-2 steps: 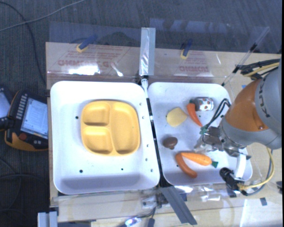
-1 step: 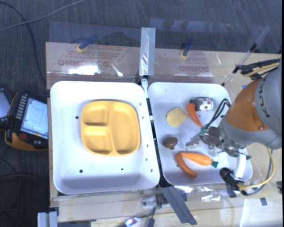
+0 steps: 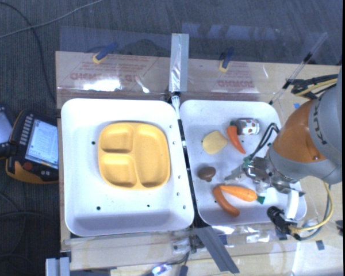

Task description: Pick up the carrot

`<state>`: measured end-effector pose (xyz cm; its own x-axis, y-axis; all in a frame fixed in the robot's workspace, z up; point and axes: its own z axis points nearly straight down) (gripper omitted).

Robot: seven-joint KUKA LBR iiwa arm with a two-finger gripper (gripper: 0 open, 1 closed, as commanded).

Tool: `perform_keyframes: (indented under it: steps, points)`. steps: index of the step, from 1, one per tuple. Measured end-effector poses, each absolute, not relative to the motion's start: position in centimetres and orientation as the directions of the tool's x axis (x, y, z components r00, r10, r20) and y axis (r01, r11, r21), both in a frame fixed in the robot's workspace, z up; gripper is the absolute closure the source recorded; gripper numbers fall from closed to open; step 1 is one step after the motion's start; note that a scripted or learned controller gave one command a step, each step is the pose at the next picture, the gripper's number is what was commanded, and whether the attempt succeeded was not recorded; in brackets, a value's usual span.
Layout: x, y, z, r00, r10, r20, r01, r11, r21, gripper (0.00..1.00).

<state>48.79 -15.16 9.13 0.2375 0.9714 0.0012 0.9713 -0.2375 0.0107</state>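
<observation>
- Orange carrot (image 3: pixel 240 193) lies in right bin (image 3: pixel 218 111), near its front edge, touching a sausage (image 3: pixel 225 200).
- End effector (image 3: pixel 252 168) hovers just above carrot; grip state: cannot tell.
- Judgement: descend centred on carrot body, avoid sausage.
- White bins on table (image 3: pixel 69 68); dark carpet (image 3: pixel 23 39) around.

The grey arm (image 3: pixel 328 125) with its orange band (image 3: pixel 299 137) reaches in from the right at mid-height, wrist bent down and leftward, carrying the gripper (image 3: pixel 247 170) low, its metal tip pointing toward the left.
</observation>
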Motion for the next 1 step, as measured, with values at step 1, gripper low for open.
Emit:
perform_keyframes:
  steps: [1]
  points:
    - [48.93, -15.40, 9.16, 0.153, 0.988, -0.003, 0.988, -0.153, 0.016, 0.00]
